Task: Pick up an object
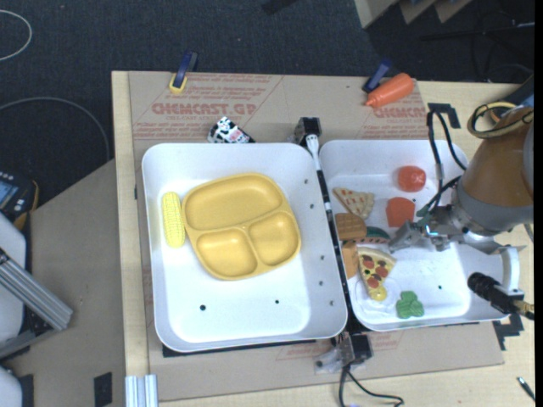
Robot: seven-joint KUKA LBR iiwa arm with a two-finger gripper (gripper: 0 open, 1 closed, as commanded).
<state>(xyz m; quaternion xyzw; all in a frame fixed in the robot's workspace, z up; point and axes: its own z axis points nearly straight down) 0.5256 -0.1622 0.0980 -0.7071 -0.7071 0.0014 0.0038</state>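
Here we logged the gripper (pixel 413 232) low in the right bin (pixel 441 299); its grip we could not tell. The pizza slice (pixel 374 270) lay at its seven o'clock, the toast (pixel 349 226) just beside, so a closing pinch risked catching both.

I am working in a robotics lab, not a kitchen. The desk (pixel 254 91) is a plywood board with printed tape along its far edge, clamps (pixel 181 73) fixed there, and it stands on dark carpet (pixel 127 24). Loose cables (pixel 17 32) trail over the floor beyond the far left corner, and aluminium framing (pixel 34 295) stands off the left edge. The food in the white bins (pixel 161 253) is plastic toys.
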